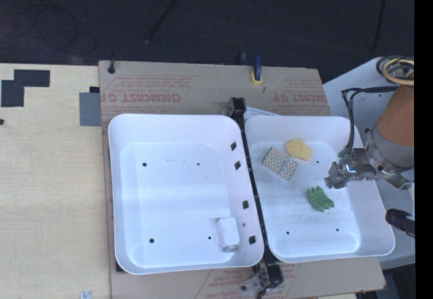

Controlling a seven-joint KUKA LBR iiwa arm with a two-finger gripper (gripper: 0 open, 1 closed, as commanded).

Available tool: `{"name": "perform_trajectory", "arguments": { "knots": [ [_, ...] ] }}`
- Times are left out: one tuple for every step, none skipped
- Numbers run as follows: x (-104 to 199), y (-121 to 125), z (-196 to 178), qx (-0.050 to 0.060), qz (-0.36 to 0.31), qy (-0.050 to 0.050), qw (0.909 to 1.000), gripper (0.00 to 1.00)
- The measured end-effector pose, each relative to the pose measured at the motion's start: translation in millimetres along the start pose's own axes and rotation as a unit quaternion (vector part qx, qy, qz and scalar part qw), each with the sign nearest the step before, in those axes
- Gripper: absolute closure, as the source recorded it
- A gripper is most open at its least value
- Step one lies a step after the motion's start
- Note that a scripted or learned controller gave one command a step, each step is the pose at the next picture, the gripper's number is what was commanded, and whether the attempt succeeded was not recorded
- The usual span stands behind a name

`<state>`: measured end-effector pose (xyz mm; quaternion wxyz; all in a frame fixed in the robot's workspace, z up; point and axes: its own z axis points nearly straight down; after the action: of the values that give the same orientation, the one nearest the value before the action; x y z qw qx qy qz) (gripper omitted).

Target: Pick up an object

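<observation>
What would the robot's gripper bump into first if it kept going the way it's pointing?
Probably the green toy. The gripper points left and slightly down over the right bin, and that toy lies closest ahead, though its height above the bin is unclear.

Two white bins: the left bin dotted with small dark spots and carrying a pale white block near its lower right corner; the right bin holding a yellow piece toward its upper edge, a grey block patterned with small green-and-tan checks just beside it, and a bright green object near the middle. Brown cardboard printed with red lettering under both, on a pale wood bench marked with black and grey patches. Grey metallic gripper at the right bin's right edge, an orange band above it.
</observation>
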<state>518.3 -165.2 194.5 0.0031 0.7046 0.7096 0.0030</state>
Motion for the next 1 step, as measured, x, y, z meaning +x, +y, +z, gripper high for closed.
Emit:
{"name": "perform_trajectory", "arguments": {
  "knots": [
    [-51.1,-45.6,2.0,0.007,0.006,0.000,1.0000,1.00]
  ]
}}
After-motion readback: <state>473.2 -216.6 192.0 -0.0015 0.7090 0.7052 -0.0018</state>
